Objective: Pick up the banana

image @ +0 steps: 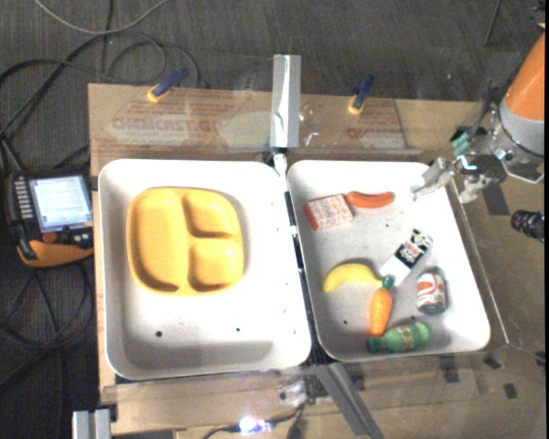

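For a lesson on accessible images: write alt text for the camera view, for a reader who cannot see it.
A curved yellow banana lies in the right white bin beside an orange carrot, while the robot's pincer hovers over that bin's upper right rim. The left white bin holds a yellow compartment tray.

Two white bins (110, 337) side by side on the counter (101, 117). In the left bin: one yellow tray (188, 239). In the right bin (476, 327): one banana (352, 276), one carrot (380, 309), one green bottle (401, 337), one can (430, 293), one sausage (371, 199), one red-and-white box (328, 211), one black-and-white packet (410, 249). Seven items there in all. Two clamps (167, 83) on the far edge.
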Tool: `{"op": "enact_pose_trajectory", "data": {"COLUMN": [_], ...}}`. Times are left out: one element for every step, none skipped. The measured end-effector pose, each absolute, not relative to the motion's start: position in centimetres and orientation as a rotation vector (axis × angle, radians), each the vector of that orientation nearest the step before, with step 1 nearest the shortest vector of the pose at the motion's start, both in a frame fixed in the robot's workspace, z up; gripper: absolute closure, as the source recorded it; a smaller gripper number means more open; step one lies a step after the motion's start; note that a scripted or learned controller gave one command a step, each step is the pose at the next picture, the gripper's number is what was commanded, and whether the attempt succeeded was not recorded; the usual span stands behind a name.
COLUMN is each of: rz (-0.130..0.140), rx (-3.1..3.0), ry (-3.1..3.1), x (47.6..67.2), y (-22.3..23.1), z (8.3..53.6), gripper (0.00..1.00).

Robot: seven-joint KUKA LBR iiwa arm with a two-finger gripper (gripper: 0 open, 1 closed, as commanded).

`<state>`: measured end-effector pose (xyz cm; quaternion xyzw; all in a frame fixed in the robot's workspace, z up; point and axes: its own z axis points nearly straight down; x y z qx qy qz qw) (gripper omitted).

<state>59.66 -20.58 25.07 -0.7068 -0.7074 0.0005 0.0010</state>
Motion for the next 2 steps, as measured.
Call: {"op": "enact_pose_trajectory", "data": {"rz": [-0.011,-0.004], "rx": [-2.017,-1.612], "ry": [-2.426,-2.770], "x": [55.4,55.0], "y": [-17.3,-16.7], "z": [12.5,11.1], "gripper": [0.00,0.00]}}
